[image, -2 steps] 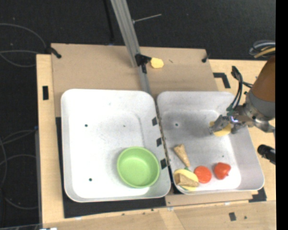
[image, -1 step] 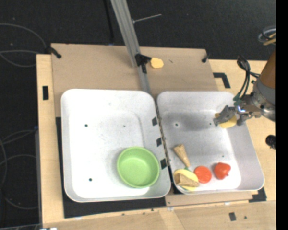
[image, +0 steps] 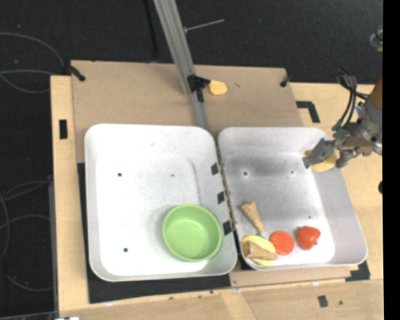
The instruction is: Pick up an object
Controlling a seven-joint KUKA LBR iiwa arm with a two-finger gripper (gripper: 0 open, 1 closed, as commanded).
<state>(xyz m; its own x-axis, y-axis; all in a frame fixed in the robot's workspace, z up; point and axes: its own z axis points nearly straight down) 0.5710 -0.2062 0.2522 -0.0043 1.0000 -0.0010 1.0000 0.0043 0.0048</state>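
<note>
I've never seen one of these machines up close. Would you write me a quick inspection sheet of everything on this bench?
Surface: tan bench bearing two white bins, left bin and right bin, side by side.
Job's things: green bowl in the left bin; in the right bin, two red-orange round items, a tan cone-shaped piece and a yellow-tan piece.
Clutter: small yellow item on the bench behind the bins.
Claw: claw over the right bin's far right edge, a yellow thing at its tip; grip unclear.
Cables: wires along the arm; thin cables on the dark floor.
Surroundings: metal post rising behind the bins.
</note>
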